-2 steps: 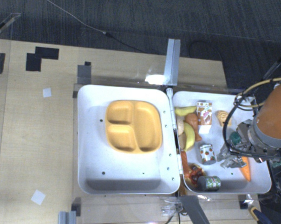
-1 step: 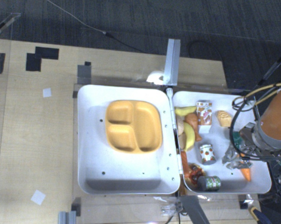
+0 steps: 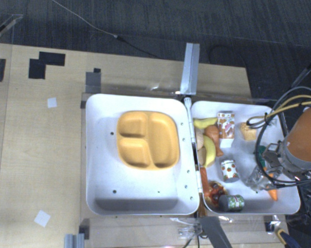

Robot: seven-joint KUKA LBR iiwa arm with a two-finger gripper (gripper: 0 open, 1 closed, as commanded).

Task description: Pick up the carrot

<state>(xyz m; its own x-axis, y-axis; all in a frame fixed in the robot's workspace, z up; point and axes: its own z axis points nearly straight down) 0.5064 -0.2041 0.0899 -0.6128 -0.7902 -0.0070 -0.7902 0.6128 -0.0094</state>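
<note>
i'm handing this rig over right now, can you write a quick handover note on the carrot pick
Gripper: low in the right bin, near its right end; whether it is open or shut cannot be told from the camera view.
Carrot: a small orange piece on the right bin's floor, just beside the gripper, toward the near wall. It does not look lifted.
Other items: bananas, a green can and small cartons sit further left in the same bin. The yellow divided tray is in the left bin.
Done: the arm has reached the carrot's spot.
Left: confirm the grasp and lift the carrot.
</note>
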